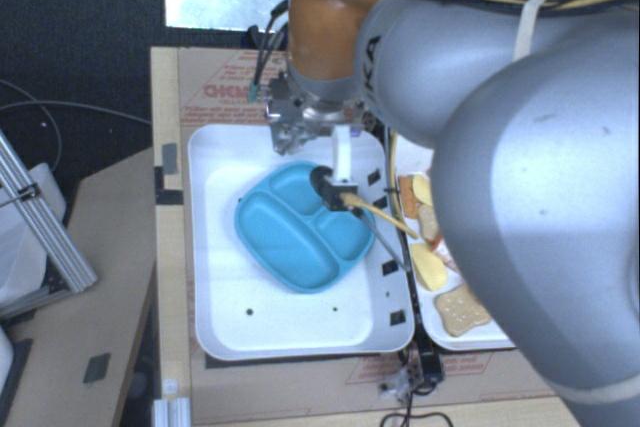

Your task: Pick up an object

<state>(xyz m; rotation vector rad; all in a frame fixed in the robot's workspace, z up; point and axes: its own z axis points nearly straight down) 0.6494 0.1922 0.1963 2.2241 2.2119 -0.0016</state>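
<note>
Bench, left white bin (215, 315): blue tray (295, 240), long axis upper-left to lower-right, just below pincer (291, 137); pincer's state cannot be told.

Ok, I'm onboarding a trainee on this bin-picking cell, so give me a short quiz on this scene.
1. True or false: the blue divided plastic tray lies in the shallow white bin on the view's left.
2. The tan toast-like slice lies: A) on the tray; B) in the shallow white bin on the view's right; C) on the bench outside the bins.
3. Short answer: which thing lies nearest the tool?
Key: 1 true; 2 B; 3 the blue tray.
</note>
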